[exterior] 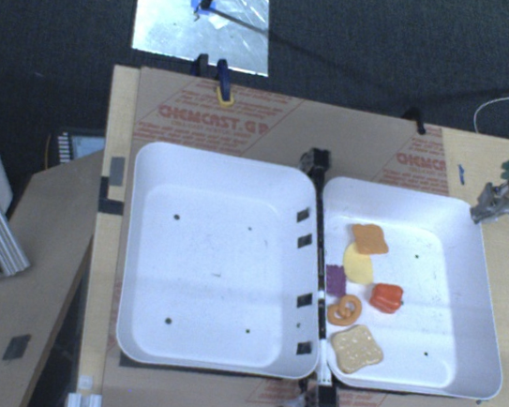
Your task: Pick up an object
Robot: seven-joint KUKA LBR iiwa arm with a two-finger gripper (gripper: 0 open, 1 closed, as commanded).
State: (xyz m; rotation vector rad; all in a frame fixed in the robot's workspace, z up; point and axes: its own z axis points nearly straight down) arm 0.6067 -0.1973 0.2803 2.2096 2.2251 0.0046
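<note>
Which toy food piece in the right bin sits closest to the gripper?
The orange toast-shaped piece, topmost of the cluster; the gripper hovers past the bin's upper right corner.

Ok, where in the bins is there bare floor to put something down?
The left bin has bare floor wall to wall. In the right bin, the right half is bare; the toast, cheese, pepper, pretzel and cracker crowd its left side.

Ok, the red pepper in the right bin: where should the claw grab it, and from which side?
Probably straight down from above, closing across the narrow width of the red pepper. It lies flat and apart from the yellow piece and the pretzel, with bare bin floor on its right. Put one finger on its near side and one on its far side. The claw sits near the right bin's far right corner.
</note>
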